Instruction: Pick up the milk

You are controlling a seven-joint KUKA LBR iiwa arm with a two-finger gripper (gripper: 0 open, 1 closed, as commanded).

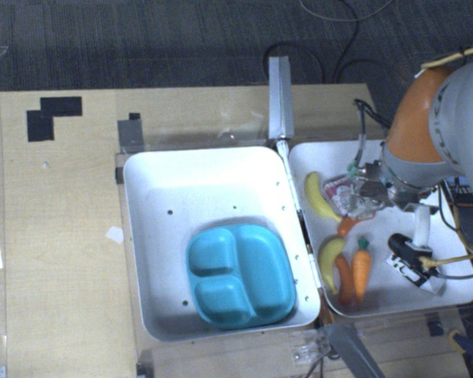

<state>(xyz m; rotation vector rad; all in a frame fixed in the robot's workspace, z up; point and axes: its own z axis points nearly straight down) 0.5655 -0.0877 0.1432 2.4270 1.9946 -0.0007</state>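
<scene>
My gripper sits low in the right bin, near its middle, and the grey arm with its orange band reaches in from the right. Directly under and to the left of the gripper lies a small pale, pinkish-white pack, which looks like the milk. The gripper's body covers much of the pack. I cannot tell whether the gripper touches it.
A banana lies just left of the pack. A second yellow fruit and two carrots lie at the right bin's front left. The left bin holds a blue sectioned tray. A metal rail stands behind the bins.
</scene>
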